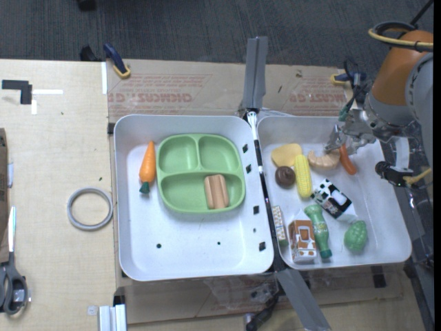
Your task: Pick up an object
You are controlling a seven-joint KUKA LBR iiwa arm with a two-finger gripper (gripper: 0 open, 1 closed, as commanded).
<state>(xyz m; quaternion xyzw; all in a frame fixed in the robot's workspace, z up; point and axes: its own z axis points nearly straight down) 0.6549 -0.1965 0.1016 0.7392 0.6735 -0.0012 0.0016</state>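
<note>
You've got two shallow white plastic bins side by side: the left bin [131, 205] and the right bin [386, 226]. In the left bin sits one green three-compartment plate [180, 158] with one tan hot dog toy [216, 191] in its near compartment, and one orange toy carrot [147, 164] lies just beside the plate's left edge. The right bin carries the pick candidates: one yellow corn cob [302, 175], one yellow cheese-like wedge [284, 154], one dark brown round piece [284, 176], one pale tan bread-like piece [322, 161], one small orange-red stick [347, 161], one black-and-white block [332, 199], one green bottle [318, 232], one orange-and-white carton [302, 240], one textured green lump [355, 236]. The two-finger gripper [342, 141] is over the right bin's far side, right above the bread piece and red stick; you cannot tell finger state from here. On the bench at left you have one grey ring [89, 207] and one pair of scissors [12, 281].
</note>
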